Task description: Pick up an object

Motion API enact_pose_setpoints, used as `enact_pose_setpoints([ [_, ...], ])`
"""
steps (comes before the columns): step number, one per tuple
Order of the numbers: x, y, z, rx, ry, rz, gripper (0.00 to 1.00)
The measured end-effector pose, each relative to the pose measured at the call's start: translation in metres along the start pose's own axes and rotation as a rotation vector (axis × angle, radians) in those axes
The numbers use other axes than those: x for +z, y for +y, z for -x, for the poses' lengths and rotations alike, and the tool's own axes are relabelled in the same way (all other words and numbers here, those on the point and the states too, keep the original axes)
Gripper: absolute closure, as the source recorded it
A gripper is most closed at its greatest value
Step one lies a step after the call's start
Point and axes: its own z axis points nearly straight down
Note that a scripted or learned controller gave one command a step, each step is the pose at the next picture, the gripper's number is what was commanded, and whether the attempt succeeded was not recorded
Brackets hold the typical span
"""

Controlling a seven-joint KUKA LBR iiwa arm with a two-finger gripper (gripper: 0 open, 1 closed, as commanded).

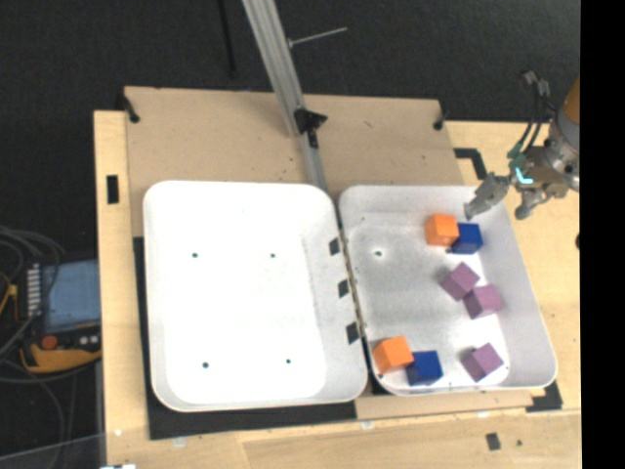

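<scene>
Wooden bench [254, 135], two white bins [156, 262]

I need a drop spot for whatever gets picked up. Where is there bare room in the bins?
The left bin is bare. In the right bin, the left strip beside the divider is free, from the top down to the orange block. The right side is crowded: blocks near the gripper, purple blocks below.

The gripper [508, 200] hangs over the right bin's [391, 291] far right corner, fingers spread with nothing between them. Orange, blue and purple blocks lie scattered inside. The left bin [244, 291] sits alongside.
</scene>
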Motion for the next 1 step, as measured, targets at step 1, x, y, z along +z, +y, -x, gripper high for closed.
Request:
enact_pose_setpoints([
  [1,-0.0028,0.0006,0.0003,-0.002,-0.003,0.004,0.0],
])
